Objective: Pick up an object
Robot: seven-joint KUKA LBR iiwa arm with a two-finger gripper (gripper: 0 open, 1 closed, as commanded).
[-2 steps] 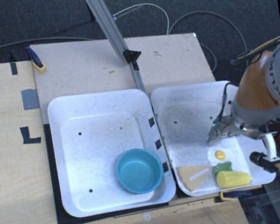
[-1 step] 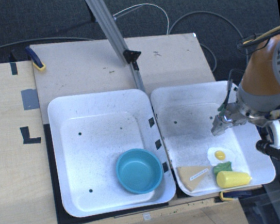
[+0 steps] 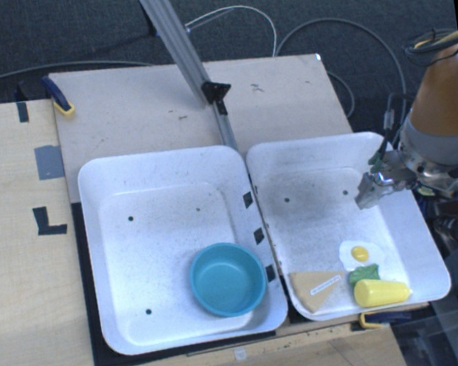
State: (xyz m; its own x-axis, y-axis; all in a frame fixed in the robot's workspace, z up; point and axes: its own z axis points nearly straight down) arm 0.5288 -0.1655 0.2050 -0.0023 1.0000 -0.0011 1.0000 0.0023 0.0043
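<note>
- The hand (image 3: 369, 193) hung over the right bin (image 3: 310, 157); whether open or closed, I cannot tell.
- A fried egg (image 3: 359, 253), yellow corn (image 3: 381, 291) and cheese wedge (image 3: 315, 288) (small label, unreadable) lay in that bin's near corner.
- A blue bowl (image 3: 227, 279) sat in the left bin (image 3: 127, 184).
</note>
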